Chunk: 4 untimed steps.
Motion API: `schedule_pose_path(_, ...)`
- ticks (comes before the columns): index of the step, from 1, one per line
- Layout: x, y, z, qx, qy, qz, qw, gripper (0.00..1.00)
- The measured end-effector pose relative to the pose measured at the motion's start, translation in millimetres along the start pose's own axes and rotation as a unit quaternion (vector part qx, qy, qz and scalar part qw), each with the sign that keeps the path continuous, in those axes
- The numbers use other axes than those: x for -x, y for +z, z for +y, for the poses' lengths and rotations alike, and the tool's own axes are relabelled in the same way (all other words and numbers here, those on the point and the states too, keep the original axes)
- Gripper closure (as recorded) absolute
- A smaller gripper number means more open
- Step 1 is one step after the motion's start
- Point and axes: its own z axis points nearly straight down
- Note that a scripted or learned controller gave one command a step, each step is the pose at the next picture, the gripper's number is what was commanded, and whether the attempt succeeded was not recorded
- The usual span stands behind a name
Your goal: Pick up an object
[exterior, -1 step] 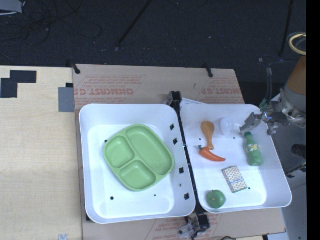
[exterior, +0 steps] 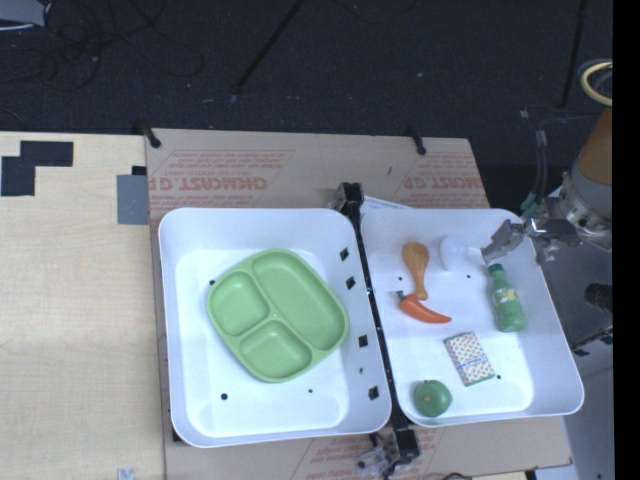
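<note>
Bottle (exterior: 507, 298): light, stiff, slippery; best gripped mid-body.
Gripper (exterior: 512, 236): just above bottle's cap; jaws seemingly open, nothing held.

Dark floor (exterior: 300, 48) with loose cables behind. Pale wood tabletop (exterior: 70, 318) at left; printed cardboard sheet (exterior: 260, 173) laid flat under the bins.

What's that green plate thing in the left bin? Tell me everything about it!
The green tray is a light green food plate that looks like smooth plastic, with rounded corners and a raised rim. Low ridges split it into three compartments: one long one along its upper right side and two smaller ones on the lower left. Nothing lies in any of them. It rests flat on the floor of the left bin, turned at an angle to the bin's walls and not touching them.
</note>
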Motion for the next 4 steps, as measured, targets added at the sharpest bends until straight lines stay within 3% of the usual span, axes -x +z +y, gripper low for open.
schedule_pose_path(2,-12,114,10,-0.001,-0.003,0.004,1.0000,0.00)
schedule_pose_path(3,-16,134,13,0.002,-0.003,0.002,1.0000,0.00)
schedule_pose_path(4,-13,124,11,-0.001,-0.003,0.001,1.0000,1.00)
